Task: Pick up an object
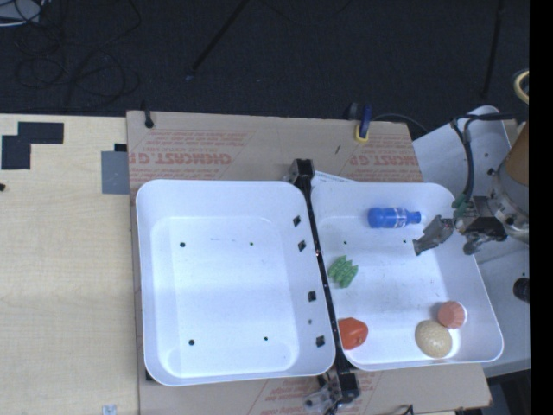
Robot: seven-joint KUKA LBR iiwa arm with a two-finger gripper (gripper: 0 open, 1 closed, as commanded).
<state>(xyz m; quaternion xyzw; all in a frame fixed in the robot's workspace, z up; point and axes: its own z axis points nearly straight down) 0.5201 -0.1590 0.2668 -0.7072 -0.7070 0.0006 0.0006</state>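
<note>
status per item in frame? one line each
gripper: open, above right bin's right edge, holding nothing
blue bottle: on its side, right bin
green object: resting in right bin near divider
red object: resting, right bin's near-left corner
pink ball: resting, touching cream ball

The arm [518, 158] shows an orange band, black cables, and a dark grey two-fingered end effector [449, 236].
</note>
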